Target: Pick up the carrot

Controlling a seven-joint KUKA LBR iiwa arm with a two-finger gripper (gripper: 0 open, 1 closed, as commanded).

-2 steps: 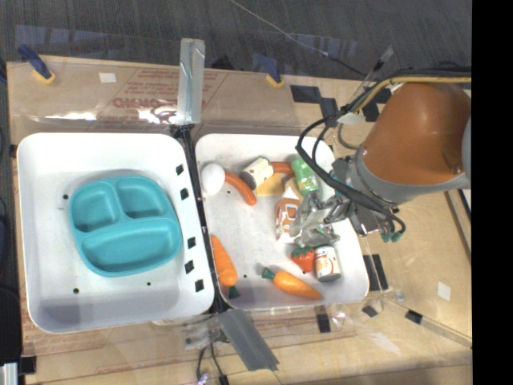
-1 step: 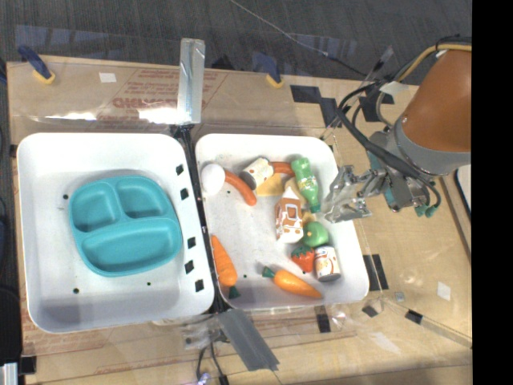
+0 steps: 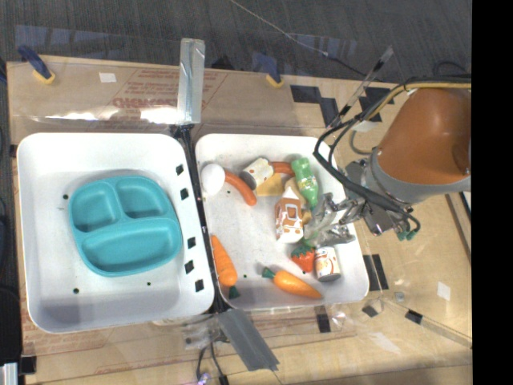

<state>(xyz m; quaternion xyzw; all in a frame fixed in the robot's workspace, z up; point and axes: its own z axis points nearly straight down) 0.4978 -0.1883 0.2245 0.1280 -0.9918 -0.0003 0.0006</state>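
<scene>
An orange carrot (image 3: 296, 284) with a green top lies near the front edge of the right bin (image 3: 264, 147), its tip pointing right. A second orange carrot-like piece (image 3: 224, 261) lies along that bin's left wall. My gripper (image 3: 327, 224) hangs over the right side of the bin, between a white and orange carton (image 3: 288, 219) and the bin's right wall. It is above and slightly right of the green-topped carrot, just over a red toy (image 3: 303, 258) and a small can (image 3: 326, 265). Nothing is visibly held.
The right bin also holds a white egg (image 3: 212, 177), a red sausage (image 3: 240, 188), a yellow wedge (image 3: 272, 185) and a green bottle (image 3: 304, 181). A teal divided plate (image 3: 124, 223) lies in the left bin (image 3: 48, 295). Cables run along the arm's wrist.
</scene>
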